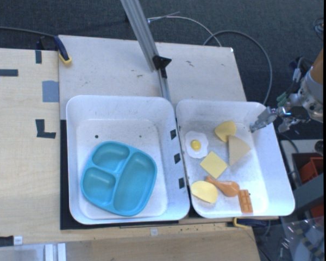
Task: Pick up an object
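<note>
So the claw (271,116) is sitting over the upper right corner of the right bin (277,162), just at its rim, with the arm (315,91) coming in from the right. It's got nothing between its fingers, and honestly I can't tell if they're spread or pinched together from this angle.

All the pickable stuff is in that right bin. Closest to the claw is a round yellow piece (225,130), just to its lower left, with a tan wedge (238,149) touching it from below. Further left there's a fried egg (196,144), then a yellow square slice (213,164), a yellow oval piece (205,191), an orange spoon-shaped thing (225,186) and an orange block (245,201) near the front.

The left bin (76,145) holds a blue divided plate (118,178), well apart from the claw.
</note>
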You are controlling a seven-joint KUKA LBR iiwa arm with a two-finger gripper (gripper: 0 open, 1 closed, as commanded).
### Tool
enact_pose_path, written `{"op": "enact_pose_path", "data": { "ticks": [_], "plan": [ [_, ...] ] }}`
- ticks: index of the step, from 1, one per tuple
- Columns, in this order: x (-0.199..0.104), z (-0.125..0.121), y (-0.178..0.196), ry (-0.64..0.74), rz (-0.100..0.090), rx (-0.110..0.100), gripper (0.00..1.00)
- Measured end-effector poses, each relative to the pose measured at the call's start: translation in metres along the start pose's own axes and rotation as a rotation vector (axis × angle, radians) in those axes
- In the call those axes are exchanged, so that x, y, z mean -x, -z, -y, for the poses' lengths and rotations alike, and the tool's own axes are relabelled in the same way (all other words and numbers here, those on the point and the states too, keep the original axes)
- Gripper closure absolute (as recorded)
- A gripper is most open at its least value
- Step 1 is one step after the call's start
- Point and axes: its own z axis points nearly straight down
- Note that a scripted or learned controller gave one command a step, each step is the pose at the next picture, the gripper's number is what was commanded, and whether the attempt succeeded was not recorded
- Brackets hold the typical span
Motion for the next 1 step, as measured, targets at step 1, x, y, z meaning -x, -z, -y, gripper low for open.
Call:
{"op": "enact_pose_path", "data": {
  "ticks": [1],
  "plan": [
    [-0.006,0.0512,0.1852,0.0,0.004,0.01,0.0]
  ]
}}
